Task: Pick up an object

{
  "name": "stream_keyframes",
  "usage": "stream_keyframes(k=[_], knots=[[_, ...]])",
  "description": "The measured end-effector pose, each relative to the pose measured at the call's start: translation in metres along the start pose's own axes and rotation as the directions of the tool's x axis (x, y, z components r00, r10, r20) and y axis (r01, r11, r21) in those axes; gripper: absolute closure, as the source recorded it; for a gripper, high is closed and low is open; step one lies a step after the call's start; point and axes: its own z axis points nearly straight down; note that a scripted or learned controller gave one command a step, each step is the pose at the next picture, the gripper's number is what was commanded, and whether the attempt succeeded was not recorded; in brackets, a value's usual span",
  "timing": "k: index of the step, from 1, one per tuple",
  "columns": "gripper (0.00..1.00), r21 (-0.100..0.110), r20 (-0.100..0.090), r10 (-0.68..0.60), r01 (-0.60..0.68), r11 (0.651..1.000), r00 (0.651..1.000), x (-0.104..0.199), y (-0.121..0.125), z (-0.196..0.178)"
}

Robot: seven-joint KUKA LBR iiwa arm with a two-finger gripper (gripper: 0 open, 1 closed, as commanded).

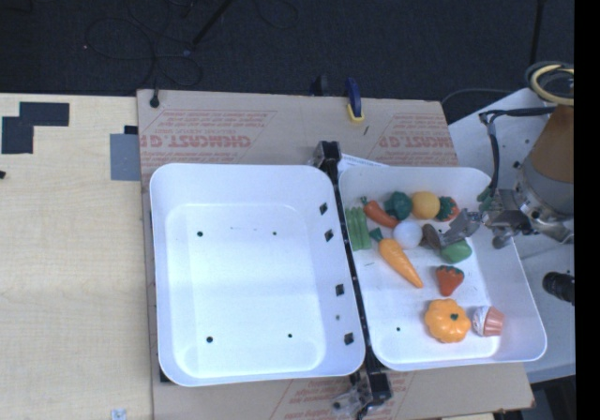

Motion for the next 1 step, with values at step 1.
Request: stream_keyframes(k=[1], knots=[[0.0,-0.002,0.0,-0.002,0.002,1.0,1.0,0.0838,0.0503,0.0724]])
